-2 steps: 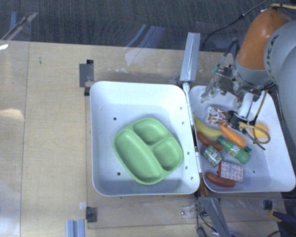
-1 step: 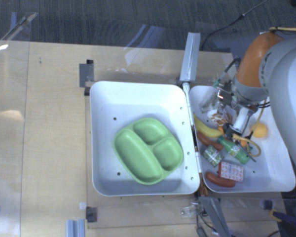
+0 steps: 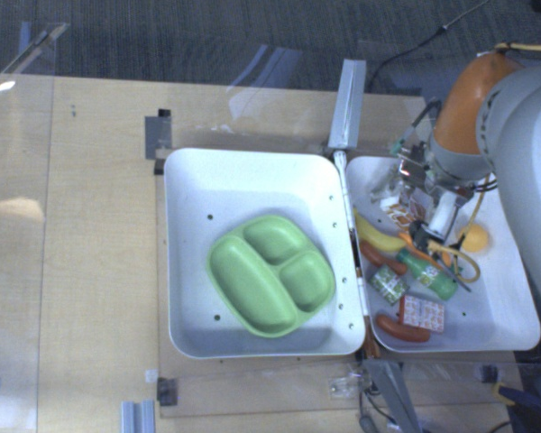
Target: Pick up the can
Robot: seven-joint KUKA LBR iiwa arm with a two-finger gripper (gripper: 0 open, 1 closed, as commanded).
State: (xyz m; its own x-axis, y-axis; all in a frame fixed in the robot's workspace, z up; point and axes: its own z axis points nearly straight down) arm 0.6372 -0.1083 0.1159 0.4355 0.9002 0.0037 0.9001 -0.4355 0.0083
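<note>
Jaws (image 3: 421, 207) are hanging over the right bin (image 3: 514, 318); can't tell their state. They're needing to drop straight onto the can (image 3: 387, 283) at seven o'clock.

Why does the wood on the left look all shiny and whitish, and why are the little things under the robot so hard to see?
Camera view: a clear sheet on the bench reflects light, giving whitish glare; the green tray looks sharp; the small things in the right bin are tiny, crowded, partly covered by the arm.

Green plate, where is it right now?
The green plate lies in the left bin, toward its front and centre, apart from the cluttered right bin.
</note>
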